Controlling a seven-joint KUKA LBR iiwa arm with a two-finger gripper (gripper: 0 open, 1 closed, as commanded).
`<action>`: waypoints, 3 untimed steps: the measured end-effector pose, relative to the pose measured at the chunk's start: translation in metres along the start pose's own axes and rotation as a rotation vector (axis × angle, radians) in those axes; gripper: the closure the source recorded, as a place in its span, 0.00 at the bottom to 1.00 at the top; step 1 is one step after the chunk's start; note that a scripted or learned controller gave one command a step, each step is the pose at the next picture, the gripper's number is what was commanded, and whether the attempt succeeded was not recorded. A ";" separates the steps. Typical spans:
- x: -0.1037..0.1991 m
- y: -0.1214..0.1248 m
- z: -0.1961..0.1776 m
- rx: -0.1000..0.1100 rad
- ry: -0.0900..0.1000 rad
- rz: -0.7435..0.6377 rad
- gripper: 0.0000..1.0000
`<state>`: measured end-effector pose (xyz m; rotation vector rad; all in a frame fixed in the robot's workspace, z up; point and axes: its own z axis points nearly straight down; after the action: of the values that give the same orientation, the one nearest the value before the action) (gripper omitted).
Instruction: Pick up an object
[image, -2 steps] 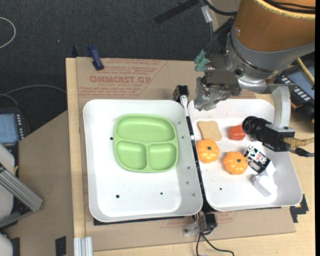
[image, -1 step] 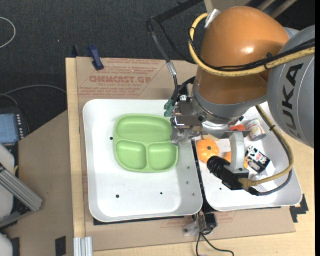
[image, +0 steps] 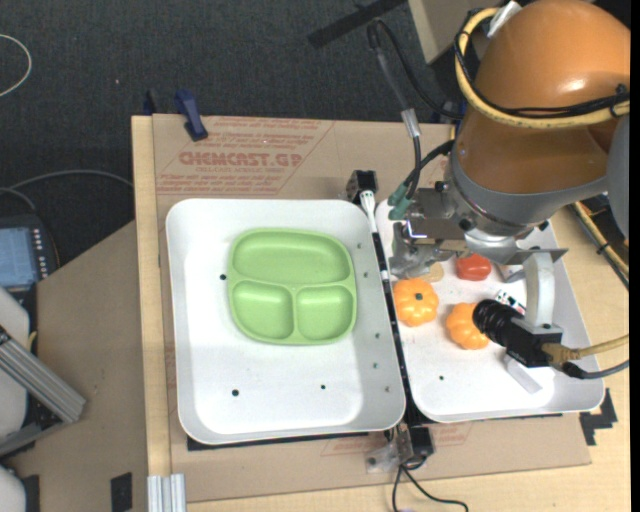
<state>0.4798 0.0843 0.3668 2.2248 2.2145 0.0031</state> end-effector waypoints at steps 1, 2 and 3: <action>-0.085 0.001 -0.142 -0.016 -0.001 0.004 1.00; -0.055 -0.001 -0.006 0.016 0.000 -0.005 1.00; -0.079 -0.002 0.094 0.015 -0.001 0.000 1.00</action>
<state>0.4778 0.0051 0.2726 2.2313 2.2220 -0.0143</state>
